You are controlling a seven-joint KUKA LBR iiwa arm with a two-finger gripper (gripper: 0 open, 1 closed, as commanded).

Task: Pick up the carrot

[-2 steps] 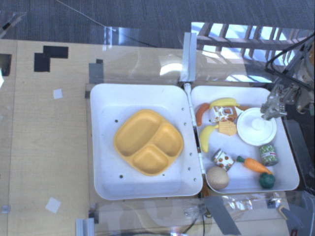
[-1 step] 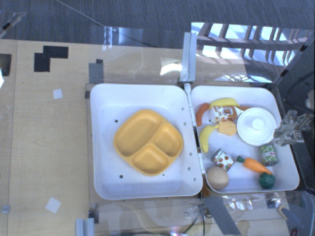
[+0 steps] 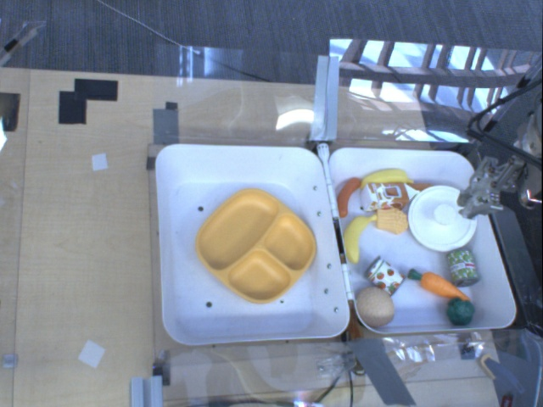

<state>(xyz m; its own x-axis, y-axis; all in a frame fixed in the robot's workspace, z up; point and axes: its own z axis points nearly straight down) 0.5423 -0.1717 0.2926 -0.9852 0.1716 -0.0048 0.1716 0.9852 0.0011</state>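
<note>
Your carrot (image 3: 439,285) lies in the right bin (image 3: 501,308), near its front edge and toward the front right corner, orange tip pointing right, green stub to the left. Just beside its tip sits a dark green ball-like item (image 3: 460,311), and just behind it stands a small green-labelled can (image 3: 462,265). To the carrot's left you see a small patterned can (image 3: 383,274) and a beige egg-shaped item (image 3: 375,307) at the front left corner. Further back are a white plate (image 3: 441,219), a cracker (image 3: 391,220), a small carton (image 3: 383,197), a banana (image 3: 355,236), a second yellow fruit (image 3: 386,176) and a sausage (image 3: 346,195). The pincer (image 3: 479,195) hangs over the plate's right rim, well apart from the carrot; you cannot tell how wide it stands. The left bin (image 3: 178,312) holds a yellow divided plate (image 3: 256,244).
</note>
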